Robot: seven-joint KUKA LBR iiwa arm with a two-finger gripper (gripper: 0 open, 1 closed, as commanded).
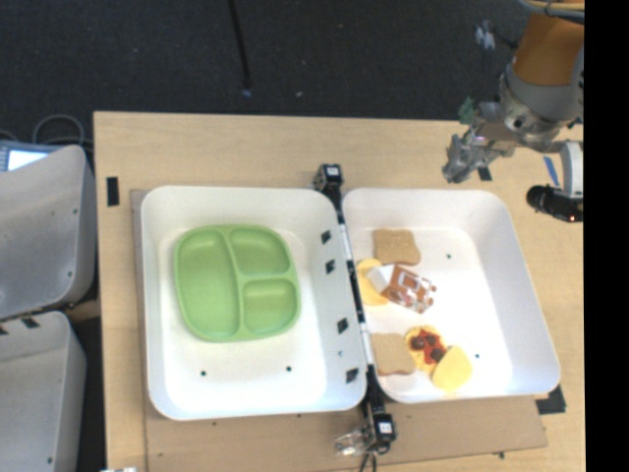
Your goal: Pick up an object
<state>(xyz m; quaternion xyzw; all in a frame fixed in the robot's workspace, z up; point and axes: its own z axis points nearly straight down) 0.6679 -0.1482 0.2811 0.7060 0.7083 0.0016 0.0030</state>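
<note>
My gripper (464,155) hangs above the bench just behind the right bin's (496,293) far edge, near its back right corner, with nothing seen between its fingers. In the right bin lie a brown bread slice (396,247), a yellow cheese piece (371,281), a red-and-white striped bacon piece (409,288), a second bread slice (391,354), a small dark red piece (427,342) and a yellow round piece (452,369). They sit in the bin's left half, well in front and to the left of the gripper.
The left bin (157,313) holds a green divided plate (237,282). A hinged divider with black clips (346,293) runs between the bins. The right half of the right bin is bare white floor. A grey object (39,224) stands at the left.
</note>
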